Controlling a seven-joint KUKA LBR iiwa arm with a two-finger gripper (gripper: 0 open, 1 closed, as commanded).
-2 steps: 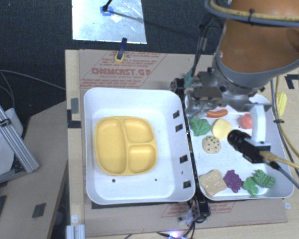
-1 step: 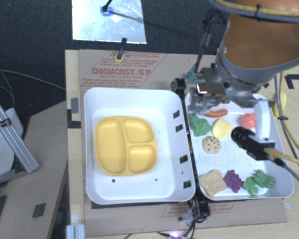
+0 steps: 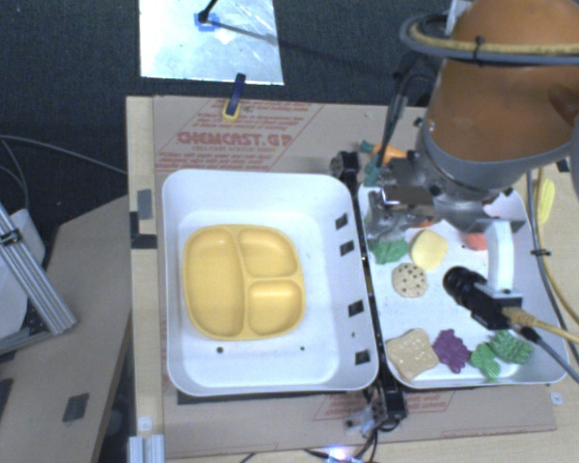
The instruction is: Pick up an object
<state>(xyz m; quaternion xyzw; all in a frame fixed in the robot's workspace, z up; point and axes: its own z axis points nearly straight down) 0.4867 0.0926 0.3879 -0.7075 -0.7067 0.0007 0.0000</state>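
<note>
Dark blue-grey carpet floor (image 3: 58,56) around the bench. We note a shiny square sheet of silver foil (image 3: 210,27) lying on it at top, a small blue marker (image 3: 206,20) taped near its middle. Brown cardboard sheet with red "CHEMCAST" print (image 3: 236,138) covers the tan wooden bench top (image 3: 87,287). Silver slotted aluminium strut (image 3: 19,258) slants at far left, thin black cables (image 3: 39,148) trailing beside it. Light even, soft.

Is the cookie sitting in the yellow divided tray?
No, the cookie lies in the right bin, while the yellow tray sits in the left bin.
</note>
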